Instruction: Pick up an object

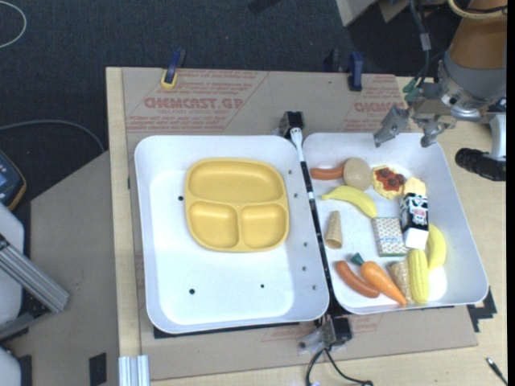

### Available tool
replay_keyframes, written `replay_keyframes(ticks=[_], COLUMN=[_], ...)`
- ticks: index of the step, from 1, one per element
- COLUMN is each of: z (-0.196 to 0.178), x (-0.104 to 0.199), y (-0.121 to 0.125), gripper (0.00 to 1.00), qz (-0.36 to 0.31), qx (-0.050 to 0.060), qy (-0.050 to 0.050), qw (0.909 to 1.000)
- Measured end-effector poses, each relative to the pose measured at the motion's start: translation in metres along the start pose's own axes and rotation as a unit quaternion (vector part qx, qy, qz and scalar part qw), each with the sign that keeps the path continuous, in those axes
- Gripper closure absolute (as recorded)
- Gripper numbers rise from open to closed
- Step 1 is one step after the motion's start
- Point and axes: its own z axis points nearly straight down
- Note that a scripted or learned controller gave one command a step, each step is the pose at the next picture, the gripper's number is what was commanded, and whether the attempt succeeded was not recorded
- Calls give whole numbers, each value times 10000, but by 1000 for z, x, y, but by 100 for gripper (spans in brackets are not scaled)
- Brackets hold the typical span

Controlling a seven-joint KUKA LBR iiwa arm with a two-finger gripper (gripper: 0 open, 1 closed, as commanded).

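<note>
The grey two-finger pincer (pixel 409 126) hangs spread and empty above the far rim of the right shallow white bin (pixel 464 240), in which small toy foods lie clustered. Nearest it lie a beige egg-shaped piece (pixel 356 172), an orange-red sausage (pixel 327 172) and a yellow plastic banana (pixel 352 200); they look light, stiff and rather slick, so I would pinch the banana across its narrow middle. Red lettering on the brown tabletop board (pixel 213 100) reads "CHEMCAST"; the small black-and-white carton's (pixel 416 215) print is too small to read.

Bright, even lighting; sharp focus.
</note>
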Motion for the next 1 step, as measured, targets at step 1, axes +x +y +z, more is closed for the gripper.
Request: replay_keyframes(ticks=[1], z=[-8], x=[0], y=[2], gripper=[0], qz=[-11], qx=[-68], qy=[-11], qw=[10000])
